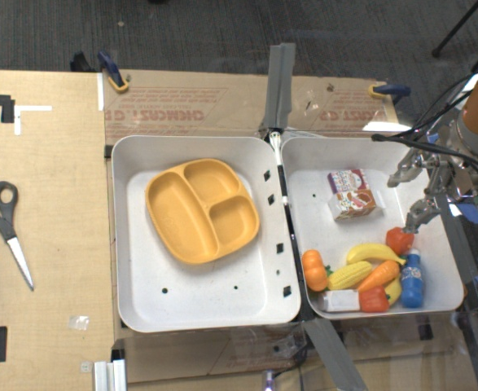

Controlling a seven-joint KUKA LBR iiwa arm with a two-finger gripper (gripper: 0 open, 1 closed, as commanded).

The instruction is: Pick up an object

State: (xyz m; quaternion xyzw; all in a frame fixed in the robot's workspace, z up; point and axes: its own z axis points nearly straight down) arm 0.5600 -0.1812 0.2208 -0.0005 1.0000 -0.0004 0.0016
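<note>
You've got the gripper [413, 194] over the right bin's [308, 177] far right side, fingers apart, nothing between them. A red toy [399, 239] sits just below the lower fingertip (contact unclear). Banana [372, 253], carrot [378, 274], blue bottle [412, 279] cluster beside it; the carton [353, 194] lies further left.

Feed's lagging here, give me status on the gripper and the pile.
Two-finger gripper open, low over right white bin, nothing between fingers. Small red toy just below fingertips. Blue bottle, yellow banana crowd it.
</note>
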